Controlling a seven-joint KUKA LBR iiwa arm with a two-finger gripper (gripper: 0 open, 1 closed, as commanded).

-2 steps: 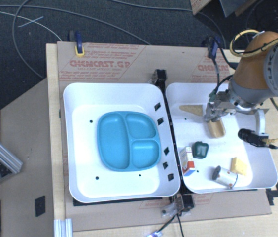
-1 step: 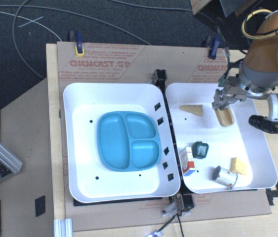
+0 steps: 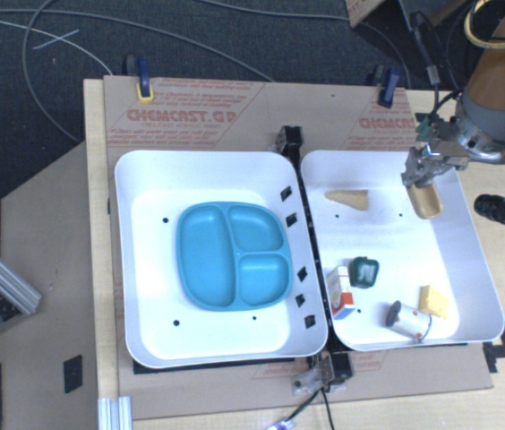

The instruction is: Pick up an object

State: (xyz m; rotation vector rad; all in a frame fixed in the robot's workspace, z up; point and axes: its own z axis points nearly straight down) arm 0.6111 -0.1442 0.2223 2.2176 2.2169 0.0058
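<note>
Gripper [image 3: 424,176] hangs over the right bin's [image 3: 467,231] upper right part, near its far rim; a tan object [image 3: 427,201] sits just below the fingers, but whether it is pinched cannot be told from this angle. Open white floor spreads through the middle of that bin. A tan wedge [image 3: 348,200] lies alone toward the upper left. Clustered along the near edge: a small teal cup-like thing [image 3: 363,271], a red-and-white carton [image 3: 339,292] against the dividing wall, a grey cylinder [image 3: 406,320], a yellow block [image 3: 432,302] just beside it. Left bin [image 3: 141,240] holds a blue divided plate [image 3: 234,254], centred, with bare margin all round.
</note>
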